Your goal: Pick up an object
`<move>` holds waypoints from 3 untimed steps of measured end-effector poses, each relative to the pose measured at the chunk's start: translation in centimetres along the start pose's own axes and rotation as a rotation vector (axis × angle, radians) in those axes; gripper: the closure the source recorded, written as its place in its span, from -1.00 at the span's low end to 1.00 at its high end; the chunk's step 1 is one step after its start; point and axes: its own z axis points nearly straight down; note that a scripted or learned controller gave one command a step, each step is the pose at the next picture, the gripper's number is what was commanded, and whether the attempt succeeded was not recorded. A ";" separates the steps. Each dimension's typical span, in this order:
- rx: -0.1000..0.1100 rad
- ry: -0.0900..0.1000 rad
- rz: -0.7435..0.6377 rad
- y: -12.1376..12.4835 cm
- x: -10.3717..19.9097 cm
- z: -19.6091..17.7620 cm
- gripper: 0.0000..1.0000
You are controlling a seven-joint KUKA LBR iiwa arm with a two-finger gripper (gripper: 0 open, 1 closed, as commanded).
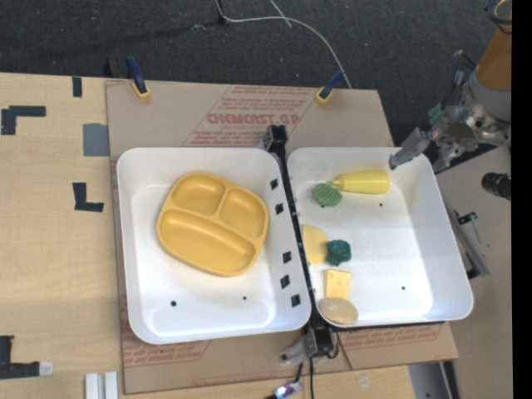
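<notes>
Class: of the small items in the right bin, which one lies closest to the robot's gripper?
The yellow bottle, lying on its side along the bin's far edge. The gripper hangs just beyond its right end; the green pieces and pale items sit farther left and nearer the camera.

The bench (pixel 50 223) bears a cardboard sheet (pixel 249 115) under two white bins (pixel 133 248).

We see an evenly lit scene, bright and diffuse, with no hard shadows. The two white bins (pixel 133 223) come out very bright, near washed out along their floors, and each rim casts only a faint grey shade inside. The yellow tray (pixel 214 223) carries a soft sheen and no sharp glare. The dark floor (pixel 83 15) at the top stays dim and grainy. Focus is fair across the surface (pixel 50 223), though fine print looks soft. The arm (pixel 490 81) at the right edge is slightly blurred.
</notes>
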 end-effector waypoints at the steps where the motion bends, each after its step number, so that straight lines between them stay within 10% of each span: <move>1: -0.013 -0.003 -0.004 0.2 0.1 -0.8 -1.00; 3: -0.009 -0.003 -0.004 -0.1 0.5 11.4 -1.00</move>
